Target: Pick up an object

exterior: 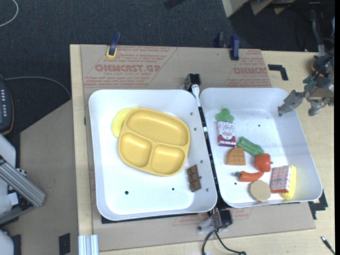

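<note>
Tool [291,103] at right bin's [265,99] two o'clock rim, its state impossible to tell. Toys cluster at five o'clock. Best target: lone ketchup bottle [227,132]; descend centred, avoiding packed neighbours.

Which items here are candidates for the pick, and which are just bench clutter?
Candidates, right bin:
red carton
green vegetable
waffle
tomato
carrot
round biscuit
pink-and-yellow block
Left bin:
yellow divided tray
chocolate piece

Lying about:
yellow clamp
blue clamp
</note>
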Action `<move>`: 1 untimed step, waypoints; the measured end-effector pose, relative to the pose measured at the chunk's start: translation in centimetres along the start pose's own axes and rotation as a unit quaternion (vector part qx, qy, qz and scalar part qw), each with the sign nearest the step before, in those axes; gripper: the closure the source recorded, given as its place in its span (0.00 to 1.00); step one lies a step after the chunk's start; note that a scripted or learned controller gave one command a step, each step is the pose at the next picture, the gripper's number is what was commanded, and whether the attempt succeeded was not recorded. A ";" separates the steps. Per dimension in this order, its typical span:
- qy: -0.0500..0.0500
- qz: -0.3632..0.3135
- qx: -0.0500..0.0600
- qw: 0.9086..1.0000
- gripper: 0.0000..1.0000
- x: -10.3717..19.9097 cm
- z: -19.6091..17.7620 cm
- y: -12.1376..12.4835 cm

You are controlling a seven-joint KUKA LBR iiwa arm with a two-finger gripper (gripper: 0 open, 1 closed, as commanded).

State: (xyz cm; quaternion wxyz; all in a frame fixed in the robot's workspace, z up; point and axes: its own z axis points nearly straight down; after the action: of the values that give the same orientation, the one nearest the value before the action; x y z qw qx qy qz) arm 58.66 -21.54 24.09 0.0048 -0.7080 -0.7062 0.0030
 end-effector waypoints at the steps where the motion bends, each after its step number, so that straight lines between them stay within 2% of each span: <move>1: -0.002 -0.001 -0.006 1.000 0.00 0.0 -0.7 0.2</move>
State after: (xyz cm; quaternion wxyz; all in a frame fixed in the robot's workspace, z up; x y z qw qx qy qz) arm 58.91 -21.51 24.74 -0.0005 -0.7070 -0.7072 -0.0001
